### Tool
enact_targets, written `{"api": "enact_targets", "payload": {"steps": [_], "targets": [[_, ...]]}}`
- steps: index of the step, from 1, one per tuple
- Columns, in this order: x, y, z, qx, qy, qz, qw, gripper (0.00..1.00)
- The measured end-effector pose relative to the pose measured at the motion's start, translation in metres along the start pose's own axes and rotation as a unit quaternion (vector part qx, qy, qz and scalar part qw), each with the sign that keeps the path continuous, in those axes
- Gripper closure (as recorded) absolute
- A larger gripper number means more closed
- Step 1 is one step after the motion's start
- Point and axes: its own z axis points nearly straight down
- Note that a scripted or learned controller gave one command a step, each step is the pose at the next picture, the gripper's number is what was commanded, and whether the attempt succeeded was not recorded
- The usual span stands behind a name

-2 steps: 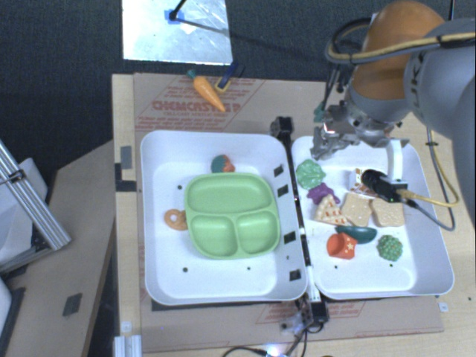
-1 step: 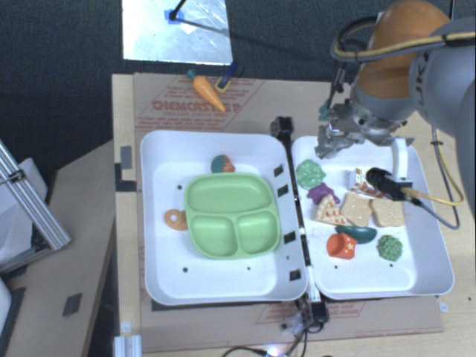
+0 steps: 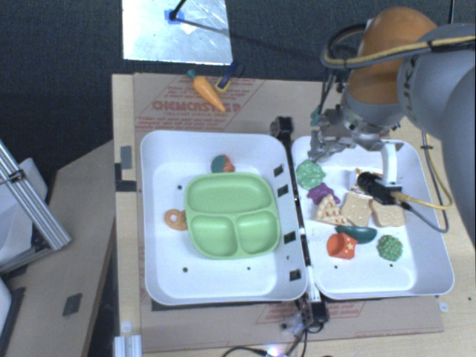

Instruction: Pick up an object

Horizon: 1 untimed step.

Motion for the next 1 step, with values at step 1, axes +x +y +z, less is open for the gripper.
{"api": "enact_targets", "payload": {"steps": [1], "targets": [[-0.0017, -0.0032, -0.0193, -0.001, 0.000, 0.001, 1.0000, 1.00]]}}
